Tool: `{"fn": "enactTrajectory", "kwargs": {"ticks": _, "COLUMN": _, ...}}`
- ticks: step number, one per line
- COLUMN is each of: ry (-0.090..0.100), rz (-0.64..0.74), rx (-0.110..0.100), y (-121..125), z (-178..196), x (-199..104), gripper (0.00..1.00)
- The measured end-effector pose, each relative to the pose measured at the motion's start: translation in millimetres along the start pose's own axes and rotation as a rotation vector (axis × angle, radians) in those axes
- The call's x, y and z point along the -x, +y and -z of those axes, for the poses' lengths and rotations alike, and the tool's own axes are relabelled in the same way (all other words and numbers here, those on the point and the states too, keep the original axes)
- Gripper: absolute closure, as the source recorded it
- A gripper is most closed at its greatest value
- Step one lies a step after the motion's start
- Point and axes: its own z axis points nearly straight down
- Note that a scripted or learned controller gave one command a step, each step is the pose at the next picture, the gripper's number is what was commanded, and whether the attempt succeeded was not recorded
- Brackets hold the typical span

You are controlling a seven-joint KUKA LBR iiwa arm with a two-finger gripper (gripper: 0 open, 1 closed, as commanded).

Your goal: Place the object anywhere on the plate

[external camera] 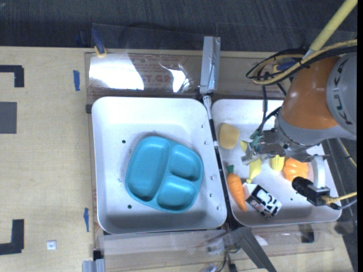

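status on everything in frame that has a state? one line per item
blue plate: flat in the left bin, nothing on it
left bin: holds the plate
right bin: holds the toys, arm over it
carrot: lying by the bin's left wall, untouched
yellow round piece: lying loose near the top
orange piece: lying beside the arm
claw: low among yellow pieces, grip not readable

A blue three-compartment plate (164,173) lies flat, slightly turned, in the left bin, centre-left of the frame, holding nothing
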Motion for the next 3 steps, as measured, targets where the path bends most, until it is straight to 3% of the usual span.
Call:
{"fn": "enactTrajectory", "kwargs": {"ticks": 1, "ry": 0.001, "rz": 0.143, "rx": 0.000, "y": 14.2, "z": -0.1, "x": -79.3, "gripper": 1.00}}
{"fn": "enactTrajectory", "kwargs": {"ticks": 2, "ry": 0.000, "rz": 0.140, "rx": 0.000, "y": 14.2, "z": 0.0, "x": -77.7, "gripper": 0.00}}
{"fn": "enactTrajectory", "kwargs": {"ticks": 3, "ry": 0.000, "rz": 0.140, "rx": 0.004, "y": 18.6, "z": 95.6, "x": -50.5, "gripper": 0.00}}
